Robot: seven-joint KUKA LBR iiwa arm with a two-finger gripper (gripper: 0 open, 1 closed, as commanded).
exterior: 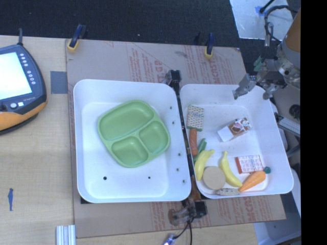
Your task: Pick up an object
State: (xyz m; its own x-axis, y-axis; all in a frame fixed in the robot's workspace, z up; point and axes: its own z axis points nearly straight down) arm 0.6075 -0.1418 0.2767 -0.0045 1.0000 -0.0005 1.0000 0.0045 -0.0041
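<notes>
The pincer (254, 87) is seen above the far right corner of the right bin (282, 152), its two fingers spread apart with nothing between them. Nearest below it a small carton (234, 129) is found, a patterned packet (195, 117) lies off to its left, and well apart at the bin's near side two bananas (228, 170), a carrot (251, 181), a red-printed packet (249, 164) and a round biscuit (213, 177) are crowded touching one another. Farther left, a green divided plate (134, 132) is held in the left bin (84, 137), and a tablet (19, 86) rests on the tabletop (30, 177) beyond it.
</notes>
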